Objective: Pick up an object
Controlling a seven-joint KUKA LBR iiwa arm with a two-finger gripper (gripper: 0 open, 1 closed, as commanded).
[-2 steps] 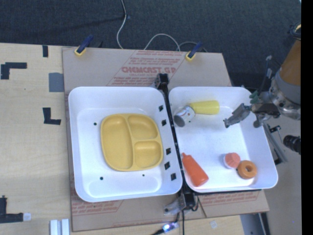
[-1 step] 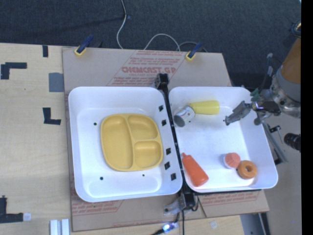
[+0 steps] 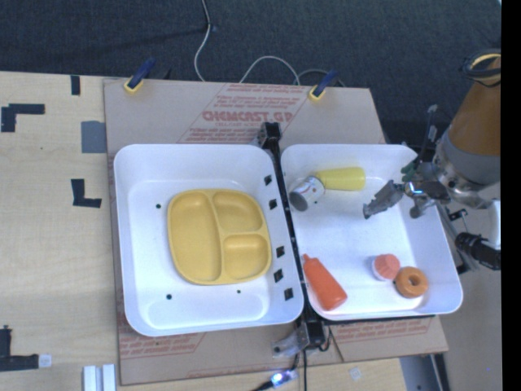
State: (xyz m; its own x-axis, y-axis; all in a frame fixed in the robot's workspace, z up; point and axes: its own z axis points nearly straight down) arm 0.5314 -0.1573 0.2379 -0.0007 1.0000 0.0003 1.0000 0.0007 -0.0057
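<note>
Fingers spread, gripping nothing, above right bin: yellow cylinder, orange carrot, pink piece, donut. Left bin: yellow divided plate.

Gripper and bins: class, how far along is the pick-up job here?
Done: nothing is lifted. The yellow bottle, orange carrot, pink piece and doughnut lie in the right bin. In hand: the gripper hangs above that bin, holding nothing. Left: choosing, grasping, lifting.
</note>
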